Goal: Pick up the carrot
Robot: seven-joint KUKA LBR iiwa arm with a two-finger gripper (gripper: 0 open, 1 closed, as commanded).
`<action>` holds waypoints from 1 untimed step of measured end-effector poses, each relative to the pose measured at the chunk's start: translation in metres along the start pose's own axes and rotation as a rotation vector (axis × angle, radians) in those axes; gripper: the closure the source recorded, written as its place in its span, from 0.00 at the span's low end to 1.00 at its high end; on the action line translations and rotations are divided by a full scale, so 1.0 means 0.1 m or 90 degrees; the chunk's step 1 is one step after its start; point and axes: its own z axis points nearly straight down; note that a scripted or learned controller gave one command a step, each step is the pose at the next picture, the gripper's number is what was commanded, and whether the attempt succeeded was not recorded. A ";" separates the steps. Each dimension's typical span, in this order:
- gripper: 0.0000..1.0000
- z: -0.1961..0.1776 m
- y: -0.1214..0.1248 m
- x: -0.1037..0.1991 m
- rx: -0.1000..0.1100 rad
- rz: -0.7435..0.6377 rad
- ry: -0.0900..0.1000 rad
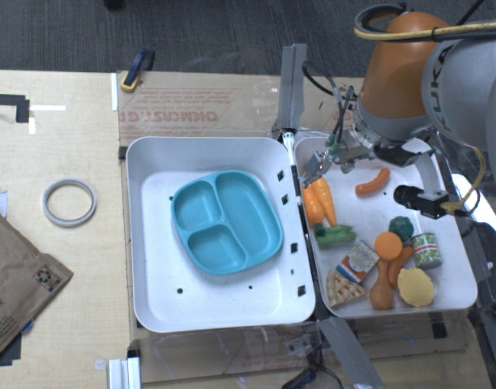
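The tool point(327, 159) hangs low over the upper left corner of the right bin point(467, 286), and I cannot tell its state. One carrot point(317, 202) lies just below it, near one sausage point(372, 182). The left bin point(143, 241) holds one blue plate point(225, 220).

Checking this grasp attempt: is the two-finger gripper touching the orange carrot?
Cannot tell. In the camera view the gripper sits just above the orange carrot at the right bin's left edge, too close to judge.

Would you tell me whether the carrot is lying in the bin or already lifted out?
Lying in the bin. The carrot rests on the floor of the right bin at its left wall, beside a green vegetable; the gripper hovers above it.
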 end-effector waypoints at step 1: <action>0.00 0.91 -0.45 -0.69 0.000 -0.165 0.000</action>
